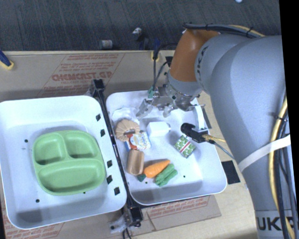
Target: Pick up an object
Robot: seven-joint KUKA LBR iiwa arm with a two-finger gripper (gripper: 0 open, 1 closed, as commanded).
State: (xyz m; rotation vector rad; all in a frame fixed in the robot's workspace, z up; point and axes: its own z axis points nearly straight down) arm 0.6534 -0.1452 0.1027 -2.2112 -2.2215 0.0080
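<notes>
Two bins: white, shallow, side by side on bench [83, 70]; left bin [14, 123] and right bin [198, 170] meeting along one edge, black clips [97, 86] on that seam.
bench cover: brown cardboard with red print, under both bins.
left bin content: one green tray [67, 162], three compartments, flat on the floor, about centred.
right bin content: seven small objects, bunched toward left and middle.
white wad [122, 114]: crumpled, back left of right bin, just behind round biscuit.
round biscuit [127, 127]: tan, by left wall, touching packet in front of it.
packet [140, 141]: small, white with red and orange print, between round biscuit and tan roll.
tan roll [135, 162]: short cylinder, tilted, front left, just beside carrot.
carrot [157, 169]: orange, green leaves at its lower right end, lying on its side near front wall.
white block [158, 128]: plain, middle of right bin, right of packet.
carton [184, 146]: small, green, white and red, tilted, right of middle, apart from carrot.
hand [156, 104]: low over back middle of right bin, just behind white block, right of white wad; open or closed, cannot tell.
arm [235, 93]: grey, orange band [188, 55] above wrist, reaching in from right, covering right bin's back right corner.
task thing: every pickable object resting on right bin's floor; nearest to hand, white block and white wad.
</notes>
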